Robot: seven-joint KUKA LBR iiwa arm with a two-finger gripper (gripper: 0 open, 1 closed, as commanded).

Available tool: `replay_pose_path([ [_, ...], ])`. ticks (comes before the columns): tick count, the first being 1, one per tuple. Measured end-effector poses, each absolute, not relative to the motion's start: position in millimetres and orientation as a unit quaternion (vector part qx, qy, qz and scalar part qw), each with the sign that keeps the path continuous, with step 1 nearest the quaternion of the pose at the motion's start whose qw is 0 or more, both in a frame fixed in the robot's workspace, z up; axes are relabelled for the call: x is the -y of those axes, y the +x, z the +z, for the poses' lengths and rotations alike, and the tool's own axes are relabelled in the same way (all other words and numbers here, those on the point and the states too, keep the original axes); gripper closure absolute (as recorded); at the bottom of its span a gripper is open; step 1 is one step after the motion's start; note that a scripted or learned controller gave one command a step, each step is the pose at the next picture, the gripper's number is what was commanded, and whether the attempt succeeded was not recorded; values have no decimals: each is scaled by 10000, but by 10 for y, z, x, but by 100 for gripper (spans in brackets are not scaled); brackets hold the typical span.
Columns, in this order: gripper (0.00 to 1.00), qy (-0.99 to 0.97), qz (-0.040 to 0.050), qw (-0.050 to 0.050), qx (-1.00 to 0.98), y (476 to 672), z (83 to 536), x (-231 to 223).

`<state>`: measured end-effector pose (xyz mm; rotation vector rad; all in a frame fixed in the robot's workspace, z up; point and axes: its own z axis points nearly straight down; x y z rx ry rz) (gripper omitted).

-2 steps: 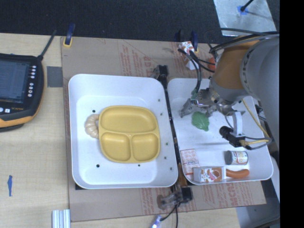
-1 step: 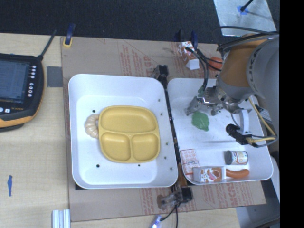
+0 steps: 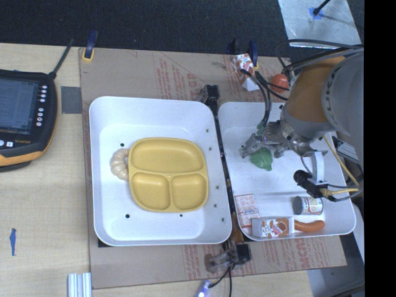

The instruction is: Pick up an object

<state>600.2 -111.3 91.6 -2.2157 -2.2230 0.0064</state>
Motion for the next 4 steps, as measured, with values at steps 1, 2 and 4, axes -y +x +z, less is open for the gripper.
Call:
replay_pose_path([
  [1, 100, -7056, 31, 20, 7086, 6001, 1019, 1124],
  [2, 0, -7054, 32, 20, 7088, 6001, 1018, 1123],
  [4, 0, -7051, 41, 24, 7090, 6000, 1120, 1133],
])
